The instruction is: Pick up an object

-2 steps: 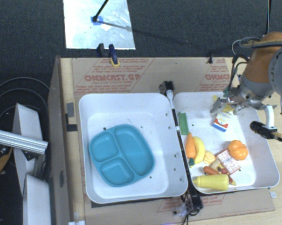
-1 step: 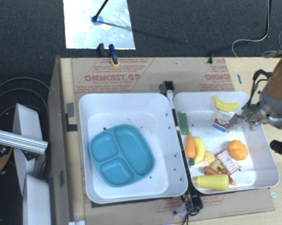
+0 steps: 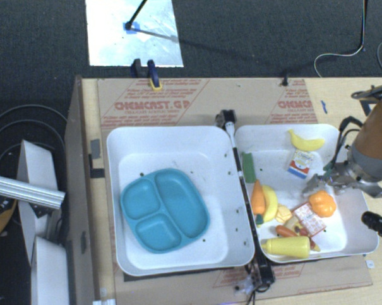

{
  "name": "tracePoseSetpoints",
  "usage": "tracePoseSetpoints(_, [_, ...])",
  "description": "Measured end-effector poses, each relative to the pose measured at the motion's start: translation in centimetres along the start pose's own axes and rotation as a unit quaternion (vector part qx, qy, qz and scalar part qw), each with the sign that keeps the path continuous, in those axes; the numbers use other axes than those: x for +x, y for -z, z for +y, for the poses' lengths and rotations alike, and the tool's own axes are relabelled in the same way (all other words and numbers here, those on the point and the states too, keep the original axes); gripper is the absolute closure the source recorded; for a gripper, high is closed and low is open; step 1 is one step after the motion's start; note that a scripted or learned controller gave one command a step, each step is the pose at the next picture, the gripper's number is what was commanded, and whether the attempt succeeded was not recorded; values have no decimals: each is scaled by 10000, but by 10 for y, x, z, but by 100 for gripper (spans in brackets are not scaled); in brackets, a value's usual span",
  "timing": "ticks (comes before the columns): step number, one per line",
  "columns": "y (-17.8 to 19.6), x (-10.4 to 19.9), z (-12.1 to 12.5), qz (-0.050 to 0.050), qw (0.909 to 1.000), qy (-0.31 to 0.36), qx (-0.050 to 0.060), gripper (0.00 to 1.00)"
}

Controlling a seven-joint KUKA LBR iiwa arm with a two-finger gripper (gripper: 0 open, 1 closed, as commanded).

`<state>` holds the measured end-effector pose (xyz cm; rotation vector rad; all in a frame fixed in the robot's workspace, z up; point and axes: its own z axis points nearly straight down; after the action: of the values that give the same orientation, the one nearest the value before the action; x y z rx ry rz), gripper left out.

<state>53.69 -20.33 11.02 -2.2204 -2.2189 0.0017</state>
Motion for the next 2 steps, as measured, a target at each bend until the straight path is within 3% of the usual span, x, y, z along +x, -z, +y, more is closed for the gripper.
tracePoseSetpoints(1, [-26, 11, 74, -10, 10000, 41, -42, 0])
tracePoseSetpoints(2, [33, -3, 136, -27, 10000, 38, -79, 0])
